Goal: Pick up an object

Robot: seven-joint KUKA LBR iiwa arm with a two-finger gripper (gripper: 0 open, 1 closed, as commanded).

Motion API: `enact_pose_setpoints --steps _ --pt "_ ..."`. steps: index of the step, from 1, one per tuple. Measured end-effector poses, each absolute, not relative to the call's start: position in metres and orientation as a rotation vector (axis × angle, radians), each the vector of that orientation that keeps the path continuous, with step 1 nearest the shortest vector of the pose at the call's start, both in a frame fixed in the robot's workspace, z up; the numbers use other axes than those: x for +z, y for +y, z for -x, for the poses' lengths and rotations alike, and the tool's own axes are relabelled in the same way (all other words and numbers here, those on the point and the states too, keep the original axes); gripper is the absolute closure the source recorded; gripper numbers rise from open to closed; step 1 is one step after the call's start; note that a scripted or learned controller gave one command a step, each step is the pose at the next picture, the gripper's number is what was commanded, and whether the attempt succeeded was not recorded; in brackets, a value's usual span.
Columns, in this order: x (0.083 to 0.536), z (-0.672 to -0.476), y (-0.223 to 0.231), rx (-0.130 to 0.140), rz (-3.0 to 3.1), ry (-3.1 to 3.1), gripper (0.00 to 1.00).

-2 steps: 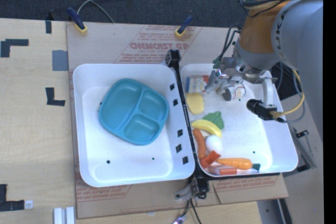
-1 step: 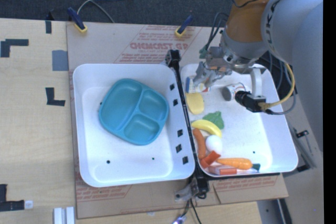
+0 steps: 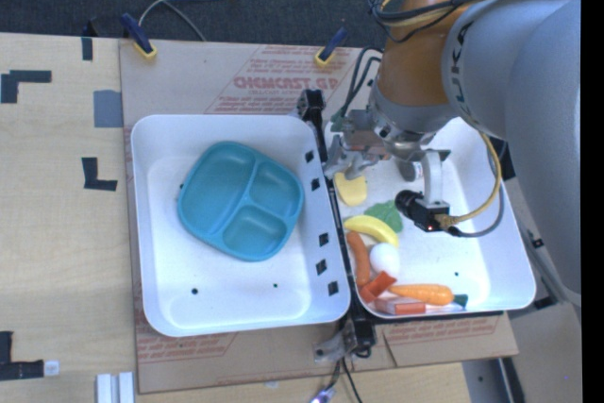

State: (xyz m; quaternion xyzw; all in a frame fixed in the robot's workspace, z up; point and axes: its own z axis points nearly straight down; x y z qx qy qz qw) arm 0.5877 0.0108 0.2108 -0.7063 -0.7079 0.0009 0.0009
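Note:
My gripper (image 3: 351, 167) hangs over the left side of the right bin (image 3: 491, 241), close to the wall between the two bins. Directly beneath it lies a pale yellow piece (image 3: 352, 192), touching or nearly touching the fingertips. Below that sit a green leafy item (image 3: 385, 214), a yellow banana (image 3: 371, 228), a white egg (image 3: 384, 257), an orange sausage-like piece (image 3: 359, 258), a red piece (image 3: 379, 283) and an orange carrot (image 3: 423, 293). The view does not reveal how the jaws stand.
The left bin (image 3: 160, 278) holds a blue divided plate (image 3: 242, 199), tilted slightly. The grey arm with its orange band (image 3: 420, 52) covers the upper part of the right bin. A black cable with a small sensor (image 3: 420, 208) hangs by the wrist.

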Motion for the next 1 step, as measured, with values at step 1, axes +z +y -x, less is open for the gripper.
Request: enact_pose_setpoints --steps 1 --pt "0.1860 -0.5850 -0.0199 0.004 2.220 -2.221 1.00"
